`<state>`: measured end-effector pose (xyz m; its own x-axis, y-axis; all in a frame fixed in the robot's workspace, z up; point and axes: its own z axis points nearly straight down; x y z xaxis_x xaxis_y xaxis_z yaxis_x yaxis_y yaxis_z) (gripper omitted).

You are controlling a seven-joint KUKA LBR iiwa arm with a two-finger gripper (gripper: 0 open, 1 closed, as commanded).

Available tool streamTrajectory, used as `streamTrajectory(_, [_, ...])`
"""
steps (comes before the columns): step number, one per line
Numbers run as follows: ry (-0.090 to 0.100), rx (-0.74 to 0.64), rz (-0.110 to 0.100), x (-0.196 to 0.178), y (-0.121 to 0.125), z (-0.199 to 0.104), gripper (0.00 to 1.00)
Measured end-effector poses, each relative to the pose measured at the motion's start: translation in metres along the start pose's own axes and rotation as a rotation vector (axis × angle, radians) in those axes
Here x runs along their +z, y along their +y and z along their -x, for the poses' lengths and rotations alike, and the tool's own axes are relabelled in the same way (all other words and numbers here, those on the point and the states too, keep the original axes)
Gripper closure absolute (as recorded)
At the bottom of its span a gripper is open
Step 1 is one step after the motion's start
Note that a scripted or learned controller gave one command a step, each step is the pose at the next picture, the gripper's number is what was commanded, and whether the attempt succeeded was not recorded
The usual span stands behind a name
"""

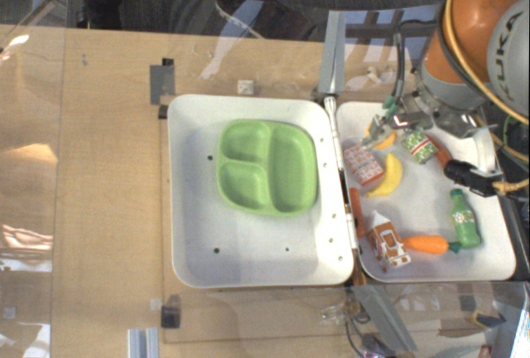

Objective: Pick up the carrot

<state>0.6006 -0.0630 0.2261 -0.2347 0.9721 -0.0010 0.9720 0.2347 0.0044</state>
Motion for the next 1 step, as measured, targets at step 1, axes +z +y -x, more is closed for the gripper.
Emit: streamTrajectory(1, [-0.002, -0.189, 0.004, -0.0312, 0.0045, -0.0369, 1.00])
